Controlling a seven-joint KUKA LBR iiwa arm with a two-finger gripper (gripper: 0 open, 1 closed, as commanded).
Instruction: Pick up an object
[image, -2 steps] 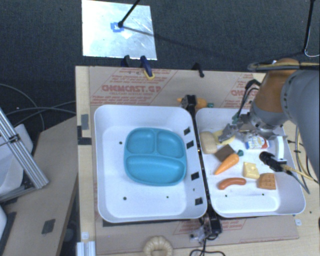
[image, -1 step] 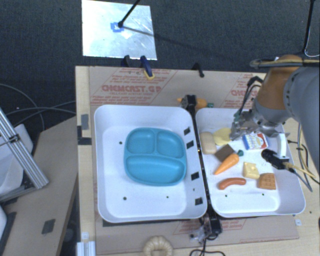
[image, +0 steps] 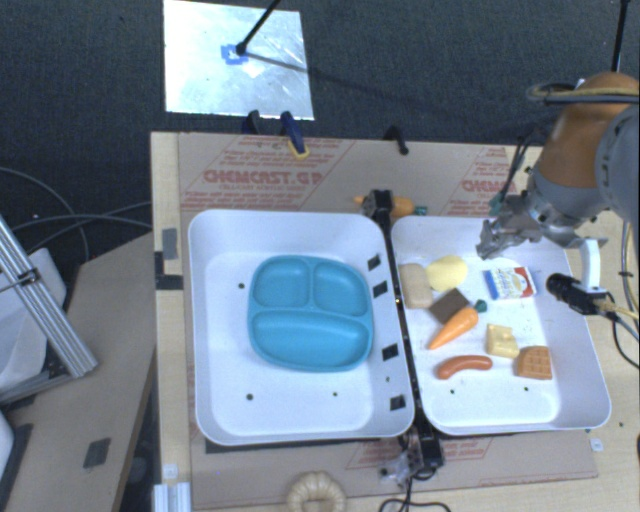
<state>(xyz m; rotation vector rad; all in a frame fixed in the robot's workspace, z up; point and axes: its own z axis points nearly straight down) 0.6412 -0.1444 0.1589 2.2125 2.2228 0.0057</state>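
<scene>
Two shallow white plastic bins sit side by side on the bench. The left bin (image: 215, 330) holds one thing – a blue three-compartment plastic plate (image: 310, 312), lying flat at its centre. The right bin (image: 575, 400) holds the toy food. Near its middle a pale yellow lemon-like piece (image: 447, 271) sits at 12 o'clock, with a beige bread-like piece (image: 415, 285) just beside it at 9 and a dark brown block (image: 450, 303) below. An orange carrot (image: 455, 326) lies tilted under the block. A red sausage (image: 464, 366) lies at 6 o'clock, a pale yellow cheese wedge (image: 502, 341) and a brown waffle square (image: 534, 362) toward 4. A small red-and-white carton (image: 509, 282) lies at 2 o'clock. The grey gripper (image: 495, 238) hangs over the bin's 1 o'clock corner, just above the carton – nothing is between its fingers, and I cannot tell how wide they stand.
</scene>
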